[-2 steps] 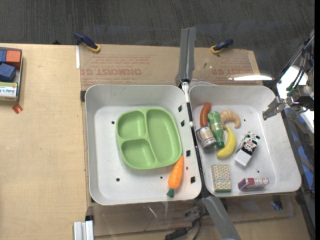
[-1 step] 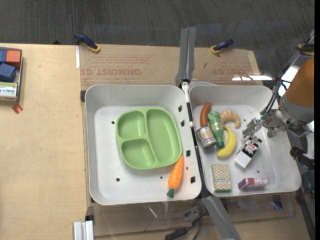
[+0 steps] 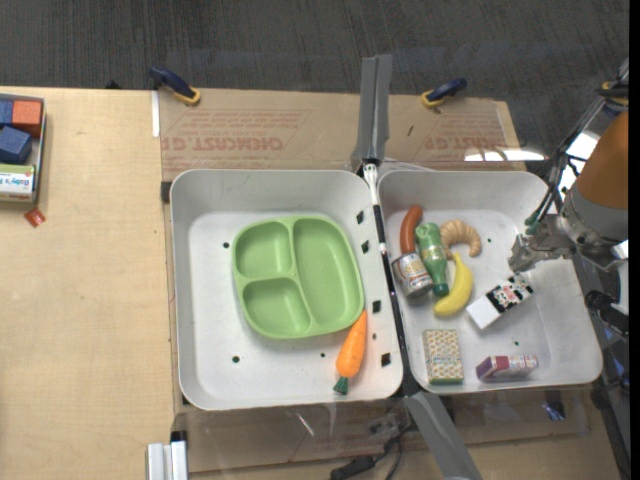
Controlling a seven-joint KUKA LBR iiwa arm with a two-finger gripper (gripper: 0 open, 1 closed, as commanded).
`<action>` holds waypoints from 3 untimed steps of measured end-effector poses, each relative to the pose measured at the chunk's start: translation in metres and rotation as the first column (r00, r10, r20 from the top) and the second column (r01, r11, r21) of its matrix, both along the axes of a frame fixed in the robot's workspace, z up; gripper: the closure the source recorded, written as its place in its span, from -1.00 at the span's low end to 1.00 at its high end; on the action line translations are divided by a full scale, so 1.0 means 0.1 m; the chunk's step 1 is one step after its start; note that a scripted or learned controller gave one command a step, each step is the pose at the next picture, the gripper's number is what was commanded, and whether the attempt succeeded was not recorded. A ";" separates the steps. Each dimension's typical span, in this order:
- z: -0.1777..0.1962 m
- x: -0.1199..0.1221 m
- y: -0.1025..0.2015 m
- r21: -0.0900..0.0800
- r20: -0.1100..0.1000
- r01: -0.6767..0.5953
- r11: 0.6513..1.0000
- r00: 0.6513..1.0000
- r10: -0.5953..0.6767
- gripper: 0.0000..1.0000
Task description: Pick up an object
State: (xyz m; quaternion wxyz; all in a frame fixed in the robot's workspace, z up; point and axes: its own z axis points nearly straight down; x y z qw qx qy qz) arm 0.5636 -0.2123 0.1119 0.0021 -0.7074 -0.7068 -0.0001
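My gripper (image 3: 522,258) hangs over the right part of the right bin (image 3: 570,368), just above a white box with black patches (image 3: 500,301). Nothing shows in its grasp. To its left lie a banana (image 3: 458,286), a green bottle (image 3: 432,253), a croissant (image 3: 462,235), a red sausage (image 3: 408,230) and a small can (image 3: 412,273). Near the bin's front edge sit a cracker box (image 3: 442,355) and a small purple and white carton (image 3: 507,366).
The left bin (image 3: 195,308) holds a green divided plate (image 3: 297,275) and a carrot (image 3: 351,350) by its front right corner. Coloured blocks (image 3: 20,133) sit at the bench's far left. Two clamps (image 3: 175,85) pin cardboard behind the bins.
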 end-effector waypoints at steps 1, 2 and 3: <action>0.00 0.00 0.00 0.000 0.000 0.001 1.000 1.000 -0.001 -1.00; 0.09 0.00 -0.01 0.000 0.000 0.002 1.000 1.000 -0.002 1.00; 0.09 0.00 -0.01 0.000 -0.001 0.002 1.000 1.000 -0.002 -1.00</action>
